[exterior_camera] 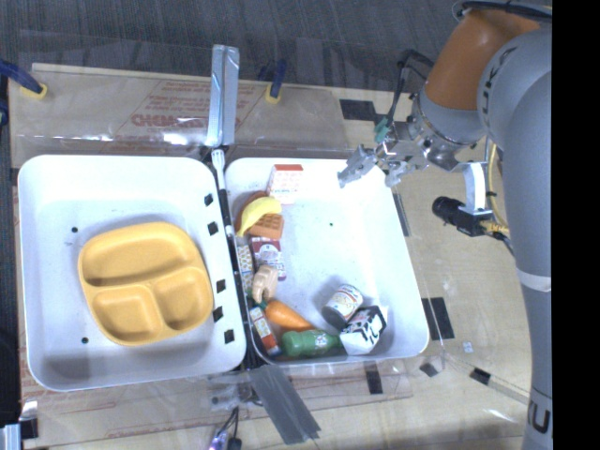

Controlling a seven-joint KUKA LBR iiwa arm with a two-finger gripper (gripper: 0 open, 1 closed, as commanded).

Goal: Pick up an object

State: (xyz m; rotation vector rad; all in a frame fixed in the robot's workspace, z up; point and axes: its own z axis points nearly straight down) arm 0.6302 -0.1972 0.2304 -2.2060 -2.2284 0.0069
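Two white bins sit side by side; the left bin (37, 279) holds a yellow divided tray (142, 279), the right bin (375, 232) a heap of small items along its left wall and near edge: a banana (254, 211), a carrot (287, 317), a can (343, 302). The gripper (361, 169) hangs above the right bin's far right corner, nothing between its fingers; how wide they stand I cannot tell. This looks like the approach step: next it must travel toward the clutter, choose one piece and descend
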